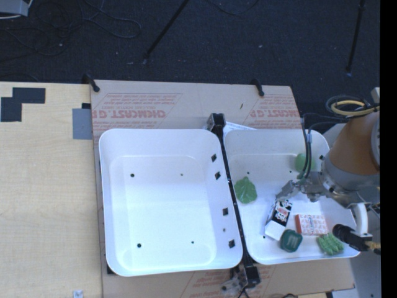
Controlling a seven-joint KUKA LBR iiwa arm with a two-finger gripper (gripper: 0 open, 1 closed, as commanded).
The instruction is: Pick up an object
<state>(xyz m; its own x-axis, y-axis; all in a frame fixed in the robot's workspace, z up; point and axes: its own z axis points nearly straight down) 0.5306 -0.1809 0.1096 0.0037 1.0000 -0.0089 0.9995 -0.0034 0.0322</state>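
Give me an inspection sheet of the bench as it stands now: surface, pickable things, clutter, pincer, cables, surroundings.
Surface: two white bins side by side on printed cardboard; the left bin shows small dark dots on its floor.
Job's things: all in the right bin: a green leafy piece, a black-and-white packet, a dark green cup-like object, a red-patterned white box, a green bumpy piece, and a pale green object partly behind the arm.
Clutter: nothing seen.
Pincer: the pincer is low over the right bin, above the packet; nothing visibly between its fingers.
Cables: black cables on the dark floor; a yellow coil at right.
Surroundings: light wooden panel at left.
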